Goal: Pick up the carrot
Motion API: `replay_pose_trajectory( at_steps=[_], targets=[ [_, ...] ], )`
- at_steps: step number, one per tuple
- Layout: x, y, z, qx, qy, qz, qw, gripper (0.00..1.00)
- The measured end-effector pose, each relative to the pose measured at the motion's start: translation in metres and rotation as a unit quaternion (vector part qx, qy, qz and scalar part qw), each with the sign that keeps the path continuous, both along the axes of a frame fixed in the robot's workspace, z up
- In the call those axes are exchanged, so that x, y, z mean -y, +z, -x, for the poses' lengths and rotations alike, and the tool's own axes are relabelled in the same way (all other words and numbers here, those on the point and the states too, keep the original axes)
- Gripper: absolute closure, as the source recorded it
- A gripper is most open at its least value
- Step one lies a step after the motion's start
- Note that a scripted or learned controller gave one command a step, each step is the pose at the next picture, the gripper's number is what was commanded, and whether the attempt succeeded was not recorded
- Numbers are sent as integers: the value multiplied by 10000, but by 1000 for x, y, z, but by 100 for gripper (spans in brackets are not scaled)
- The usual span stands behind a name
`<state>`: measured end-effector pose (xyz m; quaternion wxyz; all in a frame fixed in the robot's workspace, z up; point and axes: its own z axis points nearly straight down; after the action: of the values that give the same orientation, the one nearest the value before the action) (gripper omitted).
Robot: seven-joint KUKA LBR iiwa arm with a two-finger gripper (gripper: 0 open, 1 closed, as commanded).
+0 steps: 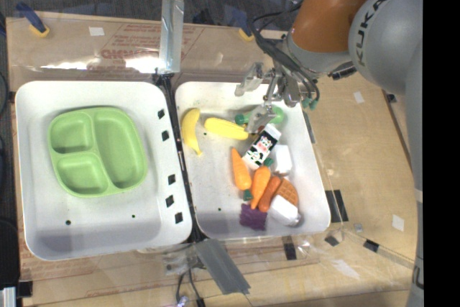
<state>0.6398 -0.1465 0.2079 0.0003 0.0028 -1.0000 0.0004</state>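
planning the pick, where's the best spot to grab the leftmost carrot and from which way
Grip the leftmost carrot across its middle, coming straight down. It lies flat and nearly lengthwise in the right bin, with bare floor on its left; another carrot crowds its right, so the end effector needs a narrow, crosswise grip.

Hidden and unclear in the right bin

My fingers (267,111) blur against the clutter, so their gap is unreadable; they cover part of a green item (275,113), and my arm (381,18) runs off the right edge.
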Motion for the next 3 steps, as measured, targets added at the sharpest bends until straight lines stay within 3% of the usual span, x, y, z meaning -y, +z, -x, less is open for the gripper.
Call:
replay_pose_trajectory(
  at_steps=[1, 2, 3],
  targets=[
    [3, -117, 86, -8, -176, -5, 9998, 0],
    [1, -106, 84, 6, -127, -6, 9999, 100],
    [12, -97, 123, -10, 1490, -14, 9888, 100]
  ],
)
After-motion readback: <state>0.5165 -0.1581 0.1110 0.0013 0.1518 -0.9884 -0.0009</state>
